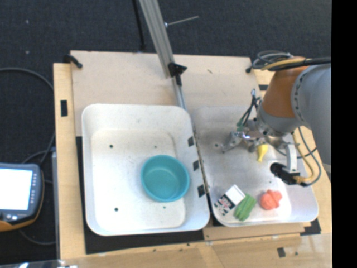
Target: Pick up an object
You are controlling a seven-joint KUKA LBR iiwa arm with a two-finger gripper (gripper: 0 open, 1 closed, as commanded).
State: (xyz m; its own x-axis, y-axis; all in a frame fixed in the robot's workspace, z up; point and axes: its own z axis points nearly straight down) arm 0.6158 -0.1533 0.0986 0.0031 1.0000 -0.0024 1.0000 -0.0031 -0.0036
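The arm enters from the right of the frame, its orange band above the wrist sitting over the upper part of the right bin. Below the wrist the gripper hangs over the middle of that bin; whether it stands wide or narrow cannot be told from here, as the wrist body and cables cover it. A small yellow object shows just under the wrist, right by the gripper, but it cannot be made out whether anything grips it.

Along the lower edge of the right bin, three things lie in a row: a black-and-white card nearest the dividing wall, a green object touching or just beside it, and a red-orange object a little to the right, apart from the green one. The centre and upper left of this bin's floor are bare, leaving open room there.

The left bin holds a teal bowl, upright, toward its lower right, near but not touching the wall shared with the right bin. The rest of its floor is open.

The two bins meet edge to edge at mid-frame. A metal rail slants down from the top of the frame to the upper end of that seam. The tan surface shows above both bins.
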